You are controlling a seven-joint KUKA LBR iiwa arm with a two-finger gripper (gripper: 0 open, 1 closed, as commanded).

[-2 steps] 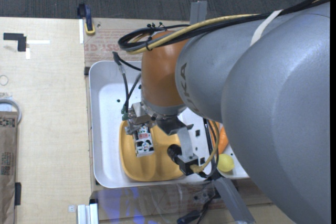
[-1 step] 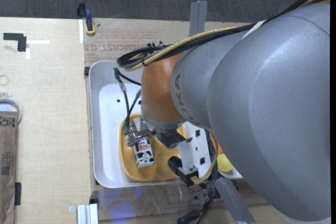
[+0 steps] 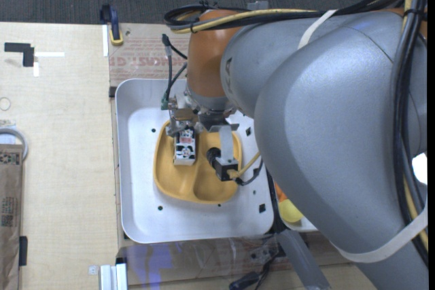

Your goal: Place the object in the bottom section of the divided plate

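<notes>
The arm (image 3: 326,112) reaches in from the right and hangs low over the bin (image 3: 136,166), its bulk hiding the bin's right side and most of what lies beyond. Below the orange band, the gripper (image 3: 185,145) sits right over the yellow plate (image 3: 170,176), which rests on the bin floor nearer the right side than the left wall. I cannot tell how the jaws stand: the wrist hardware covers them, and the small white-and-black piece at the tip could be part of the tool or something carried. So I cannot say where the object is. A yellow lump (image 3: 291,212) peeks out under the arm near the bin's lower right corner, and that might be it, but most of it is hidden. The plate's lower section, by the edge nearest the bin's bottom wall, looks bare, so I judge the placing not yet done. The risks look plain enough. If the gripper is over the upper part of the plate, as it seems, a release here would drop the thing in the wrong section. The plate is loose on a smooth floor, so a low pass or a snagged cable (image 3: 241,170) could shove or tip it.
</notes>
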